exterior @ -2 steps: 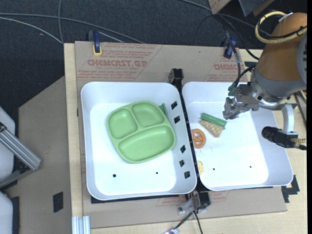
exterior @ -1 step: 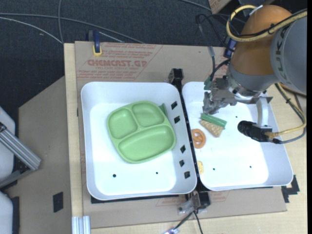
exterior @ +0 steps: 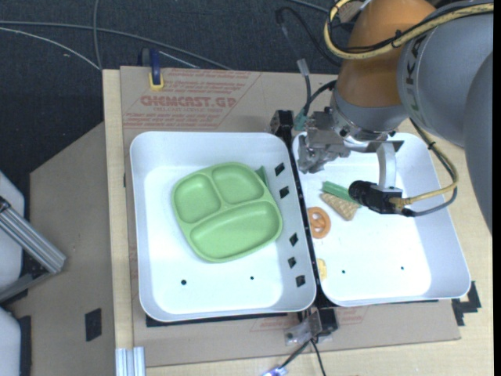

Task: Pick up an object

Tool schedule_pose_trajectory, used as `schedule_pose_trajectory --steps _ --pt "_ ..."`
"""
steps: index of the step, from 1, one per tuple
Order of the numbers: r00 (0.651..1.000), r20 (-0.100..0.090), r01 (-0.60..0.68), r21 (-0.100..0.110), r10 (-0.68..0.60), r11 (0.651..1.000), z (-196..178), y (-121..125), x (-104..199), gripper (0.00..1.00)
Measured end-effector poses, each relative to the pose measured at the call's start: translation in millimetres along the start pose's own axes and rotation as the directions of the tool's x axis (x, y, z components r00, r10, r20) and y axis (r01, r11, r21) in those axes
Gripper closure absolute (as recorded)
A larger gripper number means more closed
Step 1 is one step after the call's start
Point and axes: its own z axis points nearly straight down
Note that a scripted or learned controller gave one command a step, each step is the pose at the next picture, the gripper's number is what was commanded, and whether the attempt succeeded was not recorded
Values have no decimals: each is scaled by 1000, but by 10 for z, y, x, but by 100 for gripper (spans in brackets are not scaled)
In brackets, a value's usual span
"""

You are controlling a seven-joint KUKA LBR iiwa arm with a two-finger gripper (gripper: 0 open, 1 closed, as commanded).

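In the right bin (exterior: 423, 276), near its left wall, lie several small objects close together. A green stick-shaped piece (exterior: 334, 189) has its long axis running from far-left to near-right. Touching its near side is a tan wedge (exterior: 341, 204) with a rough, textured face, its narrow end aimed toward the near right. Just near-left of that sits an orange pretzel-shaped ring (exterior: 318, 222), flat on the smooth white floor. A tiny yellowish bit (exterior: 322, 269) rests further near, by the dividing wall. The gripper (exterior: 312, 153) hangs above the far-left corner of this bin, just far of the green piece; whether it is apart or together I cannot tell. The left bin (exterior: 156, 280) holds a pale green divided plate (exterior: 227, 211), rounded, matte, three compartments.
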Motion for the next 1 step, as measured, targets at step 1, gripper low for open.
schedule_pose_trajectory --steps 1 --pt "1000 1 -1 1 1 1000 161 248 493 100"
